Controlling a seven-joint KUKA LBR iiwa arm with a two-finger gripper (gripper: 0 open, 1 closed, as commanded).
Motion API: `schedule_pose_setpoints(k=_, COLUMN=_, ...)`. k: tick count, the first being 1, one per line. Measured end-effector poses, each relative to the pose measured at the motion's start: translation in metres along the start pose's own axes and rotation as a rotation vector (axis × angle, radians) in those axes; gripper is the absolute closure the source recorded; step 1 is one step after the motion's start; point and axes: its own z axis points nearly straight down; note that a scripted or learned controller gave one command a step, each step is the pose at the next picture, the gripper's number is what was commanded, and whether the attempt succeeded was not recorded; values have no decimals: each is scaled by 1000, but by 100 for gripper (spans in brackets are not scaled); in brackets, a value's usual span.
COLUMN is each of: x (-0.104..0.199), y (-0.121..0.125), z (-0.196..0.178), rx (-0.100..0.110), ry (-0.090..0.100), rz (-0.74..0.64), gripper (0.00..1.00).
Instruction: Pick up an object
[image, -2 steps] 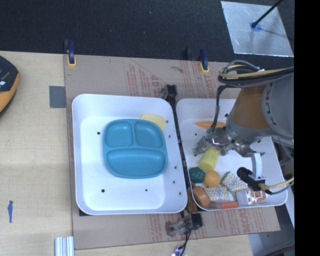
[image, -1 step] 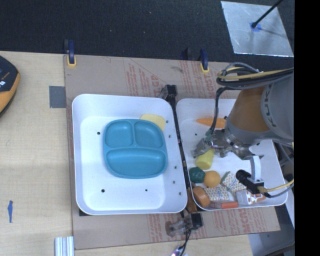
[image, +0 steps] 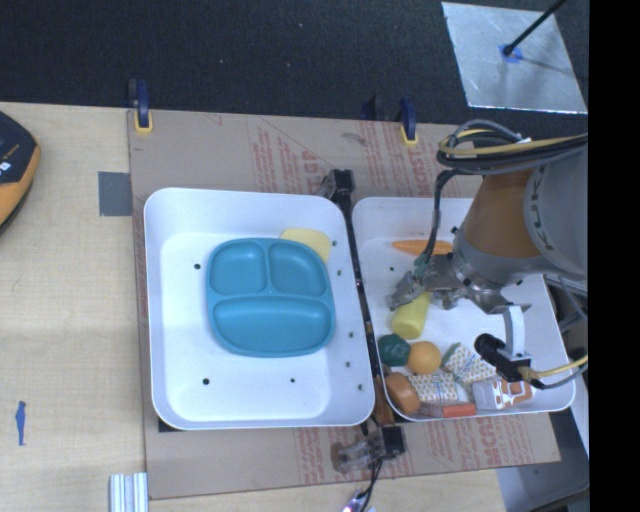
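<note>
Yellow cylinder (image: 410, 317) just below jaws

A pale yellow cylinder (image: 409, 318) lies tilted in the right bin (image: 372, 228), just above a dark green piece (image: 393, 350) and an orange ball (image: 424, 357) near the bin's left wall.

**Robot lab / test bench**

Setup reads as lab, not home. Flat brown cardboard sheet (image: 250, 150) held to pale wood bench (image: 60, 330) w/ blue clamps (image: 141, 103). Two shallow white plastic bins (image: 170, 300) side by side, cabled grey arm w/ orange band (image: 505, 220) over right one. Dark carpet (image: 250, 45) behind, w/ taped silver square (image: 520, 60).
</note>
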Motion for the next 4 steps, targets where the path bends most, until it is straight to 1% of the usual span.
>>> schedule_pose_setpoints(k=1, x=6, y=1, z=0, rx=-1, ry=0, rz=-4, gripper=0)
schedule_pose_setpoints(k=2, x=4, y=-4, z=0, rx=4, ry=1, rz=-2, gripper=0)
schedule_pose_setpoints(k=3, x=2, y=-24, z=1, rx=5, ry=1, rz=-2, gripper=0)
schedule_pose_setpoints(k=4, x=1, y=-23, z=-10, rx=5, ry=2, rz=-3, gripper=100)
